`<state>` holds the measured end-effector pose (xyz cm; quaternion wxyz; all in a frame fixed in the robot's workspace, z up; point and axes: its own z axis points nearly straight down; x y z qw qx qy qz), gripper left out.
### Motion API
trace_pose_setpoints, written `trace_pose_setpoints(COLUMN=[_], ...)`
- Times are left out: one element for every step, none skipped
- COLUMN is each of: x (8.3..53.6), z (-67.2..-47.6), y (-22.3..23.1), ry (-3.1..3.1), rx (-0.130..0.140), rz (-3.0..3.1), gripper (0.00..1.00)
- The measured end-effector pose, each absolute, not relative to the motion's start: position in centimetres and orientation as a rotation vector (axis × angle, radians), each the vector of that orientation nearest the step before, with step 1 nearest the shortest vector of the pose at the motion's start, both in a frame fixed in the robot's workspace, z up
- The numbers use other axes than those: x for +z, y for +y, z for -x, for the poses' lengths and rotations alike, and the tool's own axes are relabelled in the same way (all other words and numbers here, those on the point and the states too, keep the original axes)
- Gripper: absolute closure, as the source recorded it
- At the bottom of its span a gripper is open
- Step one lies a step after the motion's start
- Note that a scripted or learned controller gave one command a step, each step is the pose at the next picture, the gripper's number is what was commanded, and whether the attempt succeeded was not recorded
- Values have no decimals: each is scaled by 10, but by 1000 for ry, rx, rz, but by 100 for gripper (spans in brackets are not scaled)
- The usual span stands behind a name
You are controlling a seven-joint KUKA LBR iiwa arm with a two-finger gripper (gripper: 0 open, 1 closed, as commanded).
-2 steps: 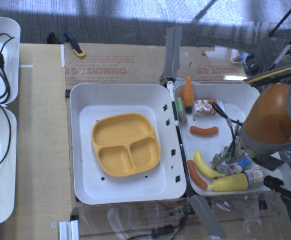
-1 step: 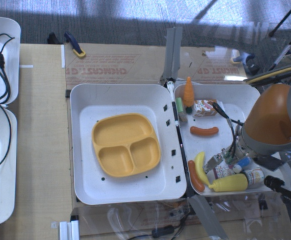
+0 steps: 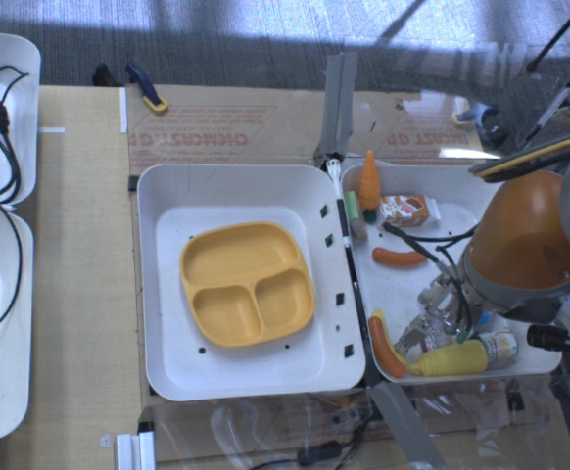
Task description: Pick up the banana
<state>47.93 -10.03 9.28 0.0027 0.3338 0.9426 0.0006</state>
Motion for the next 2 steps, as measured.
trace_pose_setpoints(x=[101, 191], z=[-479, -483], y=[-101, -61], ry=[2955, 2826], rx=[3, -1], rz=[-1055, -1370], gripper=[100, 100])
